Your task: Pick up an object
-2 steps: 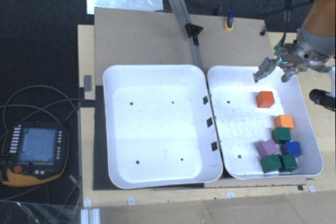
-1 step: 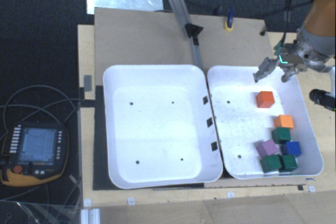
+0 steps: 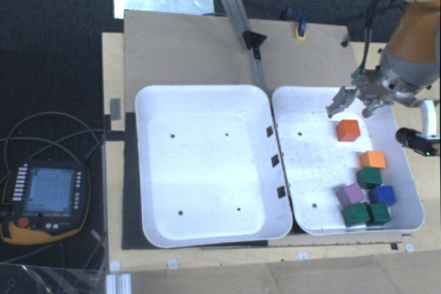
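Observation:
My gripper [image 3: 356, 105] hangs over the back of the right bin [image 3: 310, 169], fingers spread open with nothing between them. An orange-red cube [image 3: 348, 130] lies just below and in front of the fingertips, apart from them. Further toward the front right corner sits a cluster of blocks: an orange one [image 3: 373, 160], a dark green one [image 3: 369, 177], a purple one [image 3: 351, 194], a blue one [image 3: 382, 195] and two green ones [image 3: 365, 215].
The left bin [image 3: 207, 162] sits beside the right one, with small clips along the shared edge. A slanted metal pole [image 3: 234, 3] crosses the back of the bench. A teach pendant [image 3: 45, 200] lies on the floor at left.

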You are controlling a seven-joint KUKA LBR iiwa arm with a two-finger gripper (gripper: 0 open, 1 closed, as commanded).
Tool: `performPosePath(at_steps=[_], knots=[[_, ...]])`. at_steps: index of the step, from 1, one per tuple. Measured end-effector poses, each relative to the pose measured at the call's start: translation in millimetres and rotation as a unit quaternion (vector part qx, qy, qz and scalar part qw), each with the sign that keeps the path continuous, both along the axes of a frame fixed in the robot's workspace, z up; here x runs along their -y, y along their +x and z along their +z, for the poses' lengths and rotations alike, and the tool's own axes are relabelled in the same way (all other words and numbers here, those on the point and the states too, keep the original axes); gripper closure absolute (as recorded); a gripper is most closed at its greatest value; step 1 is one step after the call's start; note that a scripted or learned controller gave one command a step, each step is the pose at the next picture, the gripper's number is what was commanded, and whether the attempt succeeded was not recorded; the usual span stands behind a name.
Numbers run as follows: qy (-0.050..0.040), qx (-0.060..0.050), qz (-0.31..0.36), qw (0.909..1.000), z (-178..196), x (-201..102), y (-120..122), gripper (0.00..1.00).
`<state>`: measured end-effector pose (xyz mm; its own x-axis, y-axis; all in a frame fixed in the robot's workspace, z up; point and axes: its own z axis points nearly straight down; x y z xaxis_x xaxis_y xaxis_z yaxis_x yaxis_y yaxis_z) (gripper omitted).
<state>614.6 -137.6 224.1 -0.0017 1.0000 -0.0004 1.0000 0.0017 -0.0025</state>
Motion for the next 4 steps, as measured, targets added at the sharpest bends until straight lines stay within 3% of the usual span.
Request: performPosePath(at_steps=[2, 3, 4], knots=[[0.0006, -0.001, 0.001, 1.0, -122.9, -4.5, 5.9, 0.0], [-0.0001, 0.003, 0.002, 1.0, -108.2, -3.6, 8.2, 1.0], [-0.0007, 0.006, 0.001, 1.0, -42.8, -3.1, 11.9, 1.0]])
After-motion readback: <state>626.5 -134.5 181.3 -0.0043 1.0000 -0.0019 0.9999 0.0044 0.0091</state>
